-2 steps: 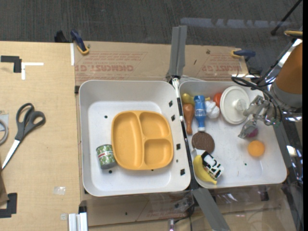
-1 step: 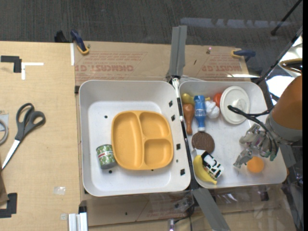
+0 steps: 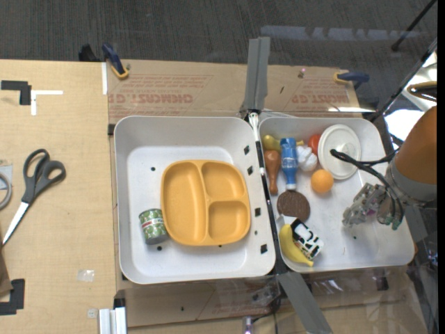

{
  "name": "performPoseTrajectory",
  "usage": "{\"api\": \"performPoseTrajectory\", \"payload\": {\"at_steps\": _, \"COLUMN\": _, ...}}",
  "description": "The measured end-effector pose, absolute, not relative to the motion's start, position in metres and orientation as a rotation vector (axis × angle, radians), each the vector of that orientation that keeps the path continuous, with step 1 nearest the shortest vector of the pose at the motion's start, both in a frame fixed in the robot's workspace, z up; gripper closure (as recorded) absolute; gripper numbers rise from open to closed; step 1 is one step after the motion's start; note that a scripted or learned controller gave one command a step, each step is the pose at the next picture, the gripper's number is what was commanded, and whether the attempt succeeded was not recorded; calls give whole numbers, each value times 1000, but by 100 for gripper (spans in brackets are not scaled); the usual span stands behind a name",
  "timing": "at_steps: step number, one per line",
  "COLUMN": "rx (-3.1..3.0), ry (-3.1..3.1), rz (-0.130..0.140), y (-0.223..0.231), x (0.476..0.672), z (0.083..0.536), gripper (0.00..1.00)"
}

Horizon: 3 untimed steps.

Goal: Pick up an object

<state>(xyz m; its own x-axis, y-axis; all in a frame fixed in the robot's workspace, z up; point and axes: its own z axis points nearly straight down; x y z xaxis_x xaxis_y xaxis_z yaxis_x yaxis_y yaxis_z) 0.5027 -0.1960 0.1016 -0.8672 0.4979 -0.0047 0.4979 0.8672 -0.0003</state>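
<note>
The right bin (image 3: 389, 252) holds several small objects. An orange ball (image 3: 321, 181) lies near its middle, with a brown round disc (image 3: 293, 204) to the left of it. A blue bottle (image 3: 288, 160) and a brown drumstick-shaped toy (image 3: 272, 167) lie along the left wall. A banana (image 3: 292, 250) with a black-and-white toy (image 3: 306, 239) on it sits at the front left corner. A white bowl (image 3: 341, 145) rests at the back. My gripper (image 3: 367, 211) hangs low over the bin's bare right part, right of the ball, touching none of the objects.
The left bin (image 3: 132, 186) holds a yellow divided plate (image 3: 206, 202) and a green can (image 3: 151, 226) beside it. Scissors (image 3: 33, 179) lie on the bench at far left. A black cable (image 3: 361, 162) crosses the white bowl toward the arm.
</note>
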Motion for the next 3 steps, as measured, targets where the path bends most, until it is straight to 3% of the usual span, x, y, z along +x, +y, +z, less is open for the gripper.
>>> {"api": "performPoseTrajectory", "payload": {"at_steps": 1, "rx": 808, "ry": 3031, "rz": -2, "y": -196, "x": 503, "z": 102, "gripper": 0}}
{"api": "performPoseTrajectory", "payload": {"at_steps": 2, "rx": 984, "ry": 2980, "rz": -1, "y": -162, "x": 581, "z": 93, "gripper": 0}}
{"api": "performPoseTrajectory", "payload": {"at_steps": 3, "rx": 1241, "ry": 2889, "rz": -7, "y": -119, "x": 596, "z": 93, "gripper": 0}}
